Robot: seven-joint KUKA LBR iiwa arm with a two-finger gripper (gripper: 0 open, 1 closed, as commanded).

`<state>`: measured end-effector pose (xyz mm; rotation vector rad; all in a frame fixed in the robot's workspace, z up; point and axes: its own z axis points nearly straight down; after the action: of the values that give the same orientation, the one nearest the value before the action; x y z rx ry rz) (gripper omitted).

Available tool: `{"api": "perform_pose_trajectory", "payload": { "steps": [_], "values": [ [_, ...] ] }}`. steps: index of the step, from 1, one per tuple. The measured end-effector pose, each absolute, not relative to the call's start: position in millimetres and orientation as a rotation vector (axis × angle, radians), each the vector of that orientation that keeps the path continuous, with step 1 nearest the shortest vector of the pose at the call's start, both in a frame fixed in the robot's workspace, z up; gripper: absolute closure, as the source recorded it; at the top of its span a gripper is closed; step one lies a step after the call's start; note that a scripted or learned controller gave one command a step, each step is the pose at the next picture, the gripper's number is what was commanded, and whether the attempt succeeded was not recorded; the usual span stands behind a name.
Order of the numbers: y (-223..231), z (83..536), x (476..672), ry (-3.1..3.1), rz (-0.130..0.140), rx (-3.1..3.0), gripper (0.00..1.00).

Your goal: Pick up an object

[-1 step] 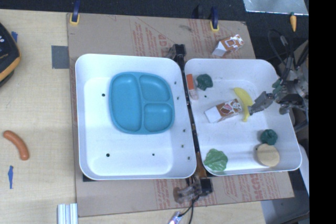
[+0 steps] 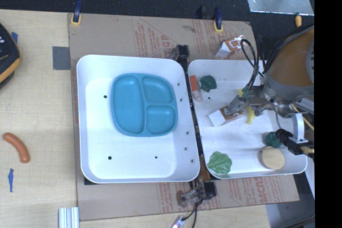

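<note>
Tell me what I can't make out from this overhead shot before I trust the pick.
- Gripper: in the camera view, too small and cluttered by cables to tell whether it is open or shut.
- Small flat object beneath it: contact with the gripper unclear.
- Dark green item in the right bin: partly covered by the arm's hardware.
- Arm: cut off by the view's right side.
</note>
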<state>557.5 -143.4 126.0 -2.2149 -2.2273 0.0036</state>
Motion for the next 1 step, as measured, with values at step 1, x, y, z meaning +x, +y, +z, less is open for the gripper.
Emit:
{"api": "perform_pose_trajectory", "payload": {
  "steps": [1],
  "values": [
    [-114.9,108.0,584.8,-2.237,-0.015,-2.228,0.00]
  ]
}}
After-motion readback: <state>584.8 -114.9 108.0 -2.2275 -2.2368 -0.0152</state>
